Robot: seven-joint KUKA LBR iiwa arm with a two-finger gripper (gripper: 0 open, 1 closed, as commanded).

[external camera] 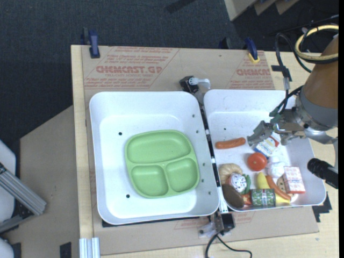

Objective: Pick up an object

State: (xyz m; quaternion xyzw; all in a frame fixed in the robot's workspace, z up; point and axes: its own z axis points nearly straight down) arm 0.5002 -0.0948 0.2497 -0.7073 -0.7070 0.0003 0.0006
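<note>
Toys crowd the near right corner of your right bin point(231, 104), heaped where a grasp is awkward; the green tray point(160, 163) sits alone in the left bin point(107, 112). Your gripper point(267, 133) hangs above the pile, jaws apparently spread, nothing visibly between them. The sausage point(230, 142) lies apart, just left of it, long axis running left to right, so you'd likely close across it.

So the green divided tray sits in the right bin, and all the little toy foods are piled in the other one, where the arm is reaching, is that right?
Not quite. The camera view shows the green divided tray in the left bin, not the right one. The rest holds: the toy foods, such as the sausage and the tomato, lie in the right bin, where the gripper is reaching.
</note>
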